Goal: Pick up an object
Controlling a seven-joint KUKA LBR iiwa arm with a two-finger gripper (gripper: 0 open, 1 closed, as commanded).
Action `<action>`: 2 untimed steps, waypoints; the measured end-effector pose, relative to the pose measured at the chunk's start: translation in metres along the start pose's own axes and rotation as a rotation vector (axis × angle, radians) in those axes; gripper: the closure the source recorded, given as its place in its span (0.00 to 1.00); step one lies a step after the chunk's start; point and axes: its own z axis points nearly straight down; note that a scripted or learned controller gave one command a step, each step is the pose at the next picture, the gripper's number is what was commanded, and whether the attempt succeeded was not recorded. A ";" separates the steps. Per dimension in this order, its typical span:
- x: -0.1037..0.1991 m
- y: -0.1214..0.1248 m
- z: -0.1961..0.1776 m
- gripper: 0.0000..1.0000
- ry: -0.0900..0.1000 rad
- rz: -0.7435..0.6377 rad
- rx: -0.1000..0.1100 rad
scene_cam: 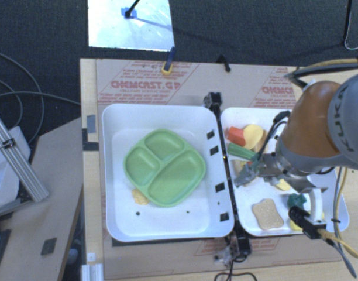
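My gripper (244, 175) hangs low over the left part of the right bin (256, 112), just below a long green piece (240, 152). A red-orange piece (235, 136) and a round yellow piece (254, 136) lie at the bin's far end. Near the front of that bin lies a slice of toast (267, 213). A small yellow piece (282, 185) and a teal piece (296, 200) peek out beside the wrist. Nothing is visibly held. The arm hides the bin's right side.
The left bin (117, 215) holds a green divided plate (164, 167) with a small yellow piece (140, 197) at its front left edge. A black bar (221, 157) runs between the two bins, close to the gripper's left.
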 end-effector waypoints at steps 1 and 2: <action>-0.051 0.000 0.101 0.00 -0.002 0.004 -0.003; -0.048 0.001 0.087 1.00 -0.001 0.000 -0.008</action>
